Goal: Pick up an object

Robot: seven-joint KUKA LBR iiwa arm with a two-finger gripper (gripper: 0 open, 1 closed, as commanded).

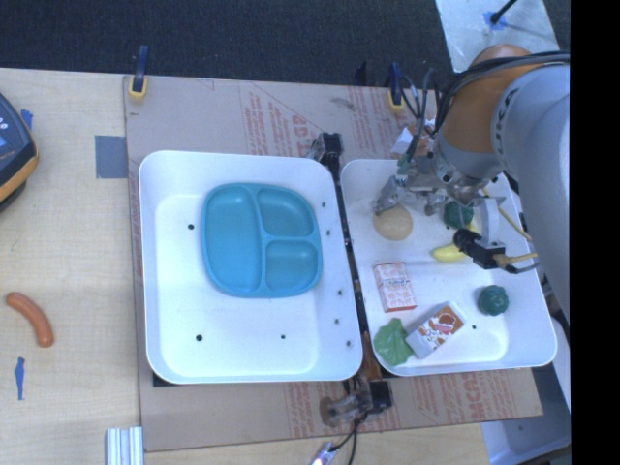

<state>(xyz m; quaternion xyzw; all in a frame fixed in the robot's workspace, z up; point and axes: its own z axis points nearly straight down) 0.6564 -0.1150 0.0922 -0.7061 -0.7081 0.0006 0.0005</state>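
Two white bins lie side by side, the right bin (pixel 523 355) holding, nearest first, a green leafy piece (pixel 390 342), small carton (pixel 438 327), red-and-white packet (pixel 393 286), dark green lump (pixel 493 299), yellow piece (pixel 447 253) and tan round object (pixel 393 224), over which the gripper (pixel 398 194) hangs, grip state unreadable.

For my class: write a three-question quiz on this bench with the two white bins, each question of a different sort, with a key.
1. True or false: the blue divided plate lies in the left bin.
2. Which item sits nearest the claw? A. the round tan object B. the dark green ball C. the orange sausage
3. Fill in: the sausage lies on the ____, outside both bins.

Key: 1 true; 2 A; 3 bench.
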